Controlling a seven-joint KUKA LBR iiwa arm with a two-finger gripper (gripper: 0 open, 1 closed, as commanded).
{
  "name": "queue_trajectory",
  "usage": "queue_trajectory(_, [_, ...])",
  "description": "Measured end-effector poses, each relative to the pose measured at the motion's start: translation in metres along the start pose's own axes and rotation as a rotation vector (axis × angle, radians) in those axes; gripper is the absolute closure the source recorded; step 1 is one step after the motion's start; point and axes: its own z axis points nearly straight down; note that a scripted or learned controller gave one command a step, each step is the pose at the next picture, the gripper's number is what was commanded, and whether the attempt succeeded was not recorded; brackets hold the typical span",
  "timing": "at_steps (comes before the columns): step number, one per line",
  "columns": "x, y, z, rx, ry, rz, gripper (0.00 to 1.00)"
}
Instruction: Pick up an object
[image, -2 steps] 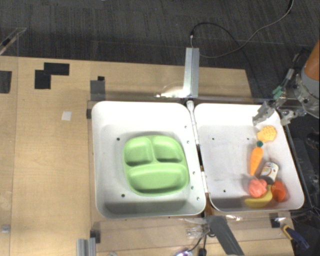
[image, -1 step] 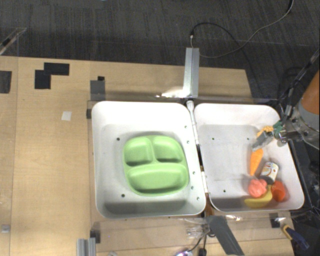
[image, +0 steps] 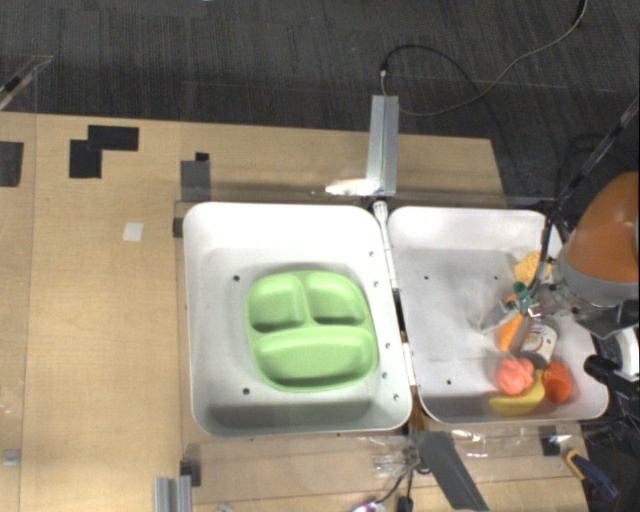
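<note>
Over the right bin (image: 450, 300) our gripper (image: 522, 312) dips beside the orange carrot (image: 511, 333), seemingly to grab it. We cannot tell its grip state.

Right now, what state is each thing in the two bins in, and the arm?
Green three-compartment plastic tray: flat, upright, in the left white bin.
Pink round toy, yellow banana toy, red round toy: loose, clustered in the right white bin.
Orange carrot-like toy: lying beside the gripper.

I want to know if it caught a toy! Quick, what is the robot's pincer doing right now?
Pincer: down among the toys in the right shallow white bin; open, shut or holding something cannot be told.
</note>
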Motion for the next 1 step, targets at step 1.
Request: queue_trajectory(1, [0.0013,0.0028,-0.0116,-0.005,0.001,-0.001,1.0])
